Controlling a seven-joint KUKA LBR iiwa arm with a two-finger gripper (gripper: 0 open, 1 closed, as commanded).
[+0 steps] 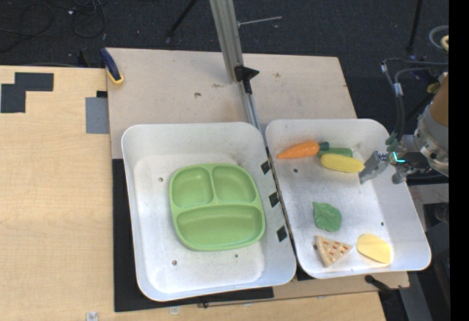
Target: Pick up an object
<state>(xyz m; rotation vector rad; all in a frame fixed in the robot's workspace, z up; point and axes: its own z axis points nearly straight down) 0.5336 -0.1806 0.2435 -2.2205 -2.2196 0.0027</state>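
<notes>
gripper: (375, 167) sits low over the right bin (410, 257), at its right side, nothing between the fingers
fingers: a narrow gap at most; too small and blurred to call more than that
nearest thing: corn cob (341, 162), just beside the fingertips, lying flat across their line of approach
carrot: (298, 150) just past the corn, touching or nearly touching its green end; can't tell which
other options: green leafy piece (327, 215), pizza slice (331, 249), yellow wedge (374, 248), all nearer the camera than the fingers and well apart from them
left bin: holds a green divided plate (217, 207), far beyond the corn, not a sensible grab
step in hand: closing in on the corn, my read
how to do it well: spread the fingers first, straddle the cob across its short axis, go down near the bin floor before closing
risk: the rounded cob can roll or squirt out; a nudge would push it into the carrot
check: lift only once the cob is seen between the fingers
</notes>
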